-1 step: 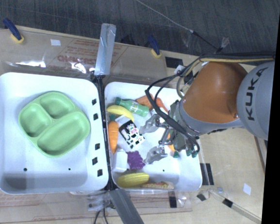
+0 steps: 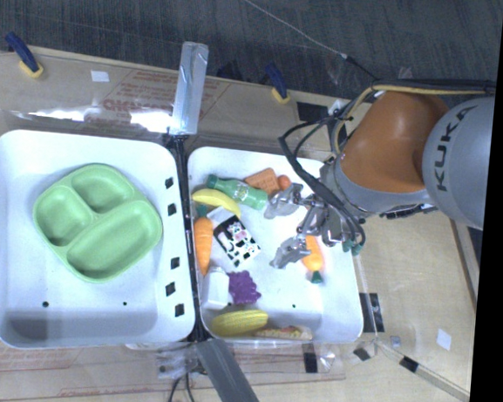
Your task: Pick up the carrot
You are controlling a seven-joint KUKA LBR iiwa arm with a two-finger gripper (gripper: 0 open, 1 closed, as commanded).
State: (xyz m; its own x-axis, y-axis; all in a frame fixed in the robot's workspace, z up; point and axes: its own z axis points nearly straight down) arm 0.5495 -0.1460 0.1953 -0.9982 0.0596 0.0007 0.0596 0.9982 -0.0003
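Observation:
A long orange carrot [image 2: 202,244] lies along the left wall of the right bin [image 2: 340,310]. A smaller orange carrot-like piece with a green tip [image 2: 315,259] rests near the bin's right side. My gripper [image 2: 285,228] hovers over the middle of the right bin, its metal fingers [image 2: 281,201] spread apart and nothing between them. The lower finger sits just left of the small orange piece. The long carrot is about a hand's width to the gripper's left. The wrist covers part of the bin's right side.
The right bin also holds a green bottle [image 2: 239,191], a banana [image 2: 215,200], a black-and-white block [image 2: 239,242], purple grapes [image 2: 244,287], corn [image 2: 239,321] and an orange item [image 2: 264,179]. A green divided plate [image 2: 99,220] sits in the left bin [image 2: 7,288].

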